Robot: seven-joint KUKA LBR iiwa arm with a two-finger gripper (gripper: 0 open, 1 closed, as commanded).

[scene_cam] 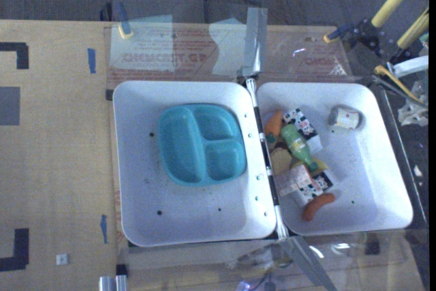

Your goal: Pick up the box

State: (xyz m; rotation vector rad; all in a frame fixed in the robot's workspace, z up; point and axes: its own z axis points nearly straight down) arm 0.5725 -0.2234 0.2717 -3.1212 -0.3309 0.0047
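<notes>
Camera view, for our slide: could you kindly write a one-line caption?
Blue divided plate in the left bin; boxes, green bottle and toy food cluttered in the right bin.

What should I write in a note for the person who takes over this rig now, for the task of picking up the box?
Gripper: nothing to report on its state.
Boxes: two small patterned boxes in the right bin, near its left wall. One box lies by the green bottle; the other box lies lower, beside the sausage.
Also there: a small cup on its side. The left bin holds a blue divided plate.
Done: nothing; no box is lifted.
Left: grasp and lift a box.
</notes>
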